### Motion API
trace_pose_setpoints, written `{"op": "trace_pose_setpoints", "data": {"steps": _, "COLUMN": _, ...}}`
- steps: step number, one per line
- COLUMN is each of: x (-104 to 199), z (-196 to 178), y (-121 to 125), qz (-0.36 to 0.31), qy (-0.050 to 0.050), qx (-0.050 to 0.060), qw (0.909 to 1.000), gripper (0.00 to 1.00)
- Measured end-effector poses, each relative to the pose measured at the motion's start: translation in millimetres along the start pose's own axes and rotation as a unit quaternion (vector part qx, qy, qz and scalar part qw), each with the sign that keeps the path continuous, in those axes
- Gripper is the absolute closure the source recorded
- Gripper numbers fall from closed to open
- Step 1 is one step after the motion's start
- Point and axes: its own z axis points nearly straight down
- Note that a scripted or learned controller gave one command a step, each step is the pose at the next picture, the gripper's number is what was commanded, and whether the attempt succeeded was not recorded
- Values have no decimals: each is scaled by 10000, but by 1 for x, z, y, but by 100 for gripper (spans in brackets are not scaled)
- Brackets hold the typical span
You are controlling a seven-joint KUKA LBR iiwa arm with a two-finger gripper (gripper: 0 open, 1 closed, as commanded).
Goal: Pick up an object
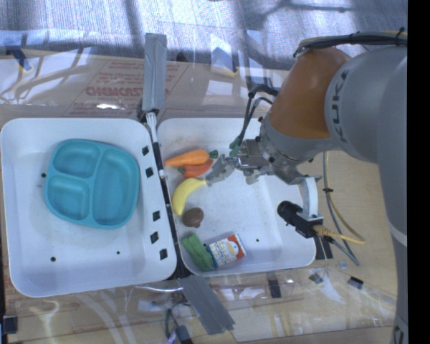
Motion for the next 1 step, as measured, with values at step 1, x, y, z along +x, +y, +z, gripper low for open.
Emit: {"op": "trace_pose_setpoints", "data": {"steps": 1, "x": -25, "z": 6, "y": 19, "qz": -365, "qy": -9, "qx": -20, "qw": 9993, "gripper": 0}}
